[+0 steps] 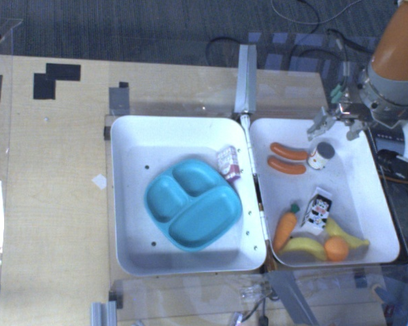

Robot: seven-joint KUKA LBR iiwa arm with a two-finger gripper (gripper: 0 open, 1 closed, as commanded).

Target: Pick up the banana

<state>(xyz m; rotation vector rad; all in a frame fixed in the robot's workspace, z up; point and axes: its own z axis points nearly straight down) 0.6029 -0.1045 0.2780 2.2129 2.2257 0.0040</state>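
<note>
The yellow banana [304,247] lies along the front wall of the right bin [384,202]. A small orange fruit [336,249] rests against it, and another yellow piece [348,236] shows behind that fruit. An orange carrot [284,228] leans at the banana's left end. My gripper [336,129] hangs over the bin's back right corner, far behind the banana. It is open, with nothing between its fingers.
In the right bin are two sausages [287,159], a small white can [319,155] just below the gripper, and a cow-patterned carton [318,211] above the banana. The left bin [126,182] holds a blue divided plate [194,202] and a small packet [228,163].
</note>
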